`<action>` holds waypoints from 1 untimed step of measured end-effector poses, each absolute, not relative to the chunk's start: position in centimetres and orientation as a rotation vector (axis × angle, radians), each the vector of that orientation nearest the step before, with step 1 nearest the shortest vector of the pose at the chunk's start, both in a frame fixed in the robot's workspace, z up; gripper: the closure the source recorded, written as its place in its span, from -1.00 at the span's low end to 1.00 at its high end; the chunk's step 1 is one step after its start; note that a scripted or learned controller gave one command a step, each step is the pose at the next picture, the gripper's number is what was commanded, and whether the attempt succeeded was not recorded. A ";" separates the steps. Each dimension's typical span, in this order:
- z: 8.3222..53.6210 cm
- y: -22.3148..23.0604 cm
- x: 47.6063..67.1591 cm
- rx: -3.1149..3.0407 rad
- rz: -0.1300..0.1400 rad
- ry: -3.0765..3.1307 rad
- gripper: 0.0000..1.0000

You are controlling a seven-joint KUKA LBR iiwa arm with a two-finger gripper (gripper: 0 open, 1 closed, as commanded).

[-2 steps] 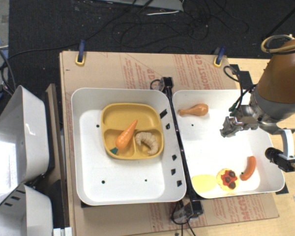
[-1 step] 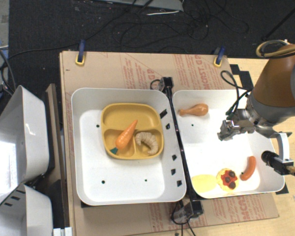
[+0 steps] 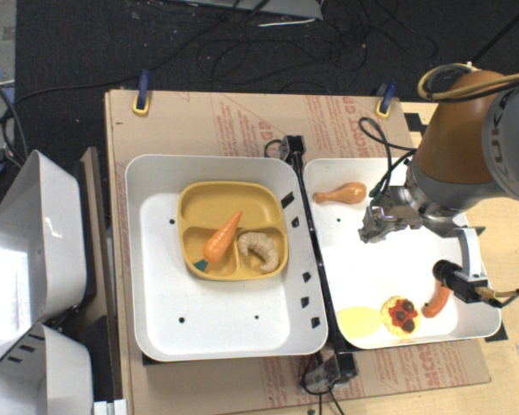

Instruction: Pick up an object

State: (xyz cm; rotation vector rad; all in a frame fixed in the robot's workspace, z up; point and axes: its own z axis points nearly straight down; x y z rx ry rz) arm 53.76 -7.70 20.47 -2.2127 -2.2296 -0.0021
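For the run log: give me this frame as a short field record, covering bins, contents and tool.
left bin: yellow divided plate holding a carrot and a shrimp
right bin: chicken drumstick near the far edge; sausage, small pizza and yellow slice along the near edge
tool: over the right bin, between the drumstick and the near items; nothing visibly held
arm: enters from the view's right

I count six candidates, placing each against the yellow divided plate (image 3: 233,199) in the left bin. A carrot (image 3: 222,237) lies slanted in its lower-left section, and a pale shrimp (image 3: 260,249) curls in the lower-right one. Right of the plate, in the other bin, lie a drumstick (image 3: 341,194) farthest back, then a sausage (image 3: 436,302), a small pizza slice (image 3: 400,314) and a flat yellow piece (image 3: 359,322) nearest me.
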 end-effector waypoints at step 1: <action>21.4 -3.0 53.5 -2.212 -0.003 -2.230 1.00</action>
